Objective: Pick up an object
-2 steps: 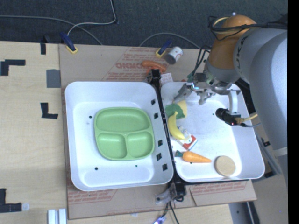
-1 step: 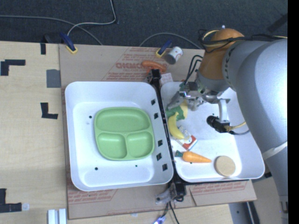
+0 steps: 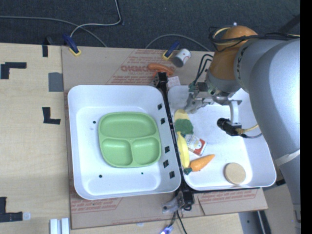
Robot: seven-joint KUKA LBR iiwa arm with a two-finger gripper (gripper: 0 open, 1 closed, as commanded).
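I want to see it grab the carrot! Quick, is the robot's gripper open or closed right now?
Gripper: cannot be told from this view; it hangs over the back of the right bin, above the toy food, away from the carrot.

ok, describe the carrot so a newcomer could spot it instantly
Start at the right white bin. Along its left wall, near the front corner, lies the carrot, beside the banana. It is the orange, tapered piece there; the round tan disc sits further right.
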